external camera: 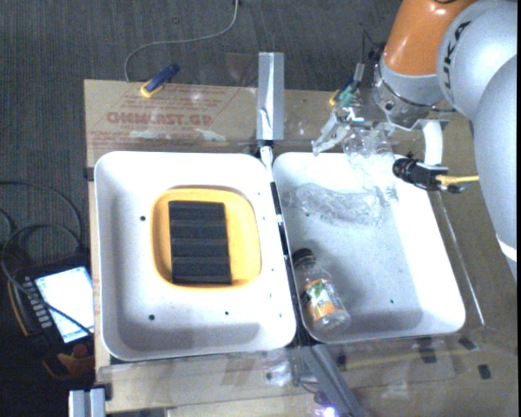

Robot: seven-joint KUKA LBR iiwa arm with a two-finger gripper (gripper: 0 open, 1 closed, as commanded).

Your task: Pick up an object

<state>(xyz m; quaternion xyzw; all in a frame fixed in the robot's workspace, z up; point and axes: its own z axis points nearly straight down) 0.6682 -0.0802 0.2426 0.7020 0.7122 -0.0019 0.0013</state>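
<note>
At about one o'clock over the right bin (434, 259), the gripper (358, 137) hangs at the far rim, and I cannot tell how it is set, because the wrist and a clear blur cover it. Just below it, toward the middle of this bin, lies a crumpled transparent wrapper (343, 202); it looks thin and slippery, so I think a pinch on a raised fold would serve better than a flat press. At six o'clock of the same bin a small bottle (319, 301) lies on its side near the wall. The left bin (122, 320) carries a yellow tray (247, 233) with a black grooved block (200, 241), well apart from the arm.
</note>
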